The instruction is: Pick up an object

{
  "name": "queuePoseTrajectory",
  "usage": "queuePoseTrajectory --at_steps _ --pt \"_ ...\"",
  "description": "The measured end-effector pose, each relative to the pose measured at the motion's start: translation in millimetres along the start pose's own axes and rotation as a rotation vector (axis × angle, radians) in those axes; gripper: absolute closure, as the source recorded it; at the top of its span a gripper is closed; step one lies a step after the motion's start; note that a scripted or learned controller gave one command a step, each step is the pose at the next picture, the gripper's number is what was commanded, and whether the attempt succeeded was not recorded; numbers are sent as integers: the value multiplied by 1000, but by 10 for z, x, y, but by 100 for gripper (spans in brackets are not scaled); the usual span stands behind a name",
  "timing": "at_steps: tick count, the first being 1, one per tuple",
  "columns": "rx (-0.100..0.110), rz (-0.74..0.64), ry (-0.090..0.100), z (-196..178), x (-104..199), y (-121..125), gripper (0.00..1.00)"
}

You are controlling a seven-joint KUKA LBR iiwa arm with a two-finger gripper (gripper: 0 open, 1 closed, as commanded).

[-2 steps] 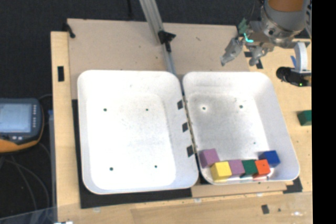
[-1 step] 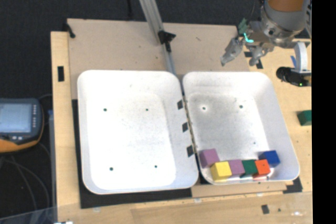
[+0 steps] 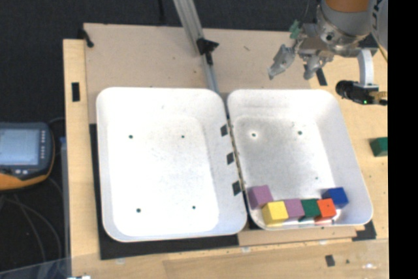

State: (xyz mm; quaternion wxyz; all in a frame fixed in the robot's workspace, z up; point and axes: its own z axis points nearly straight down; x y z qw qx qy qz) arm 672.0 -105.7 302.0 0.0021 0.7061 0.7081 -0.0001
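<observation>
Several small blocks crowd the near edge of the right bin (image 3: pixel 339 121): a purple block (image 3: pixel 260 195), a yellow block (image 3: pixel 275 212), a mauve block (image 3: pixel 294 208), a green block (image 3: pixel 309 209), an orange block (image 3: pixel 326 208) and a blue block (image 3: pixel 336 196). My gripper (image 3: pixel 297 65) hangs high above the far rim of the right bin, well away from the blocks. Its two fingers stand apart, with nothing between them.
The left bin (image 3: pixel 163 160) lies beside the right one. A slanted aluminium rail (image 3: pixel 186 6) rises from between the bins at the back. A handheld pendant (image 3: pixel 23 150) sits off the bench at left. A green object (image 3: pixel 379 146) lies on the bench at right.
</observation>
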Motion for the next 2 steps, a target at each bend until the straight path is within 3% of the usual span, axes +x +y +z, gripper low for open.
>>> queuePoseTrajectory --at_steps 1,2 --pt "0 0 0 -3 -5 -3 0" --pt "-4 -4 -2 -119 -12 4 100"
